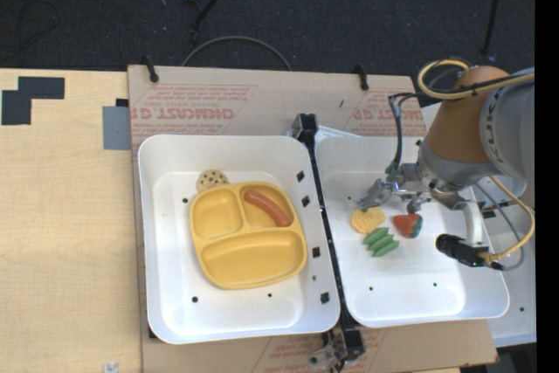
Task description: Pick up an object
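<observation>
In the right bin lie a yellow ridged chip, a green pea pod and a red strawberry-like piece, close together near the bin's middle. My gripper hangs low just above them, open. One finger is over the yellow chip's far edge and the other is by the red piece. Nothing sits between the fingers.
The left bin holds a yellow compartment tray with a sausage in its upper right section. A cookie lies beside the tray's far left corner. A black divider separates the bins. Cables trail on the right.
</observation>
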Controlling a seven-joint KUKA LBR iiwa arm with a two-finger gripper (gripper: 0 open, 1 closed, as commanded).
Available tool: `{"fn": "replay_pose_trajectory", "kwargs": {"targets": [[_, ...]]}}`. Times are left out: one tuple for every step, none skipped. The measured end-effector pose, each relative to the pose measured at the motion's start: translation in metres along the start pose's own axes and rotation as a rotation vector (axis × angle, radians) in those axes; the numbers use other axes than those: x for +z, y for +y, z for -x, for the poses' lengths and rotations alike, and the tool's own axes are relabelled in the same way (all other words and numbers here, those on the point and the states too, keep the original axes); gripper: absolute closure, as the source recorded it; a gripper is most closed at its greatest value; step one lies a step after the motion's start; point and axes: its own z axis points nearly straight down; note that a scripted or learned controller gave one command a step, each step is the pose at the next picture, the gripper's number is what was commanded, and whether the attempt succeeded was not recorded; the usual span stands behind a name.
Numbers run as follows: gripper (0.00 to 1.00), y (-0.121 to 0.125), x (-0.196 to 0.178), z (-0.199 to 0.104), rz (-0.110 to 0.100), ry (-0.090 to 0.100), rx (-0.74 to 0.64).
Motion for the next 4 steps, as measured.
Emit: {"fn": "replay_pose_trajectory", "kwargs": {"targets": [[0.00,0.005,0.007,-0.001,0.011,0.000,-0.001],[1.00,0.004,-0.001,0.000,0.006,-0.001,0.000],[1.00,0.007,-0.044,0.002,-0.001,-0.001,-0.003],[1.00,0.006,-0.086,0.000,0.000,-0.001,-0.003]]}}
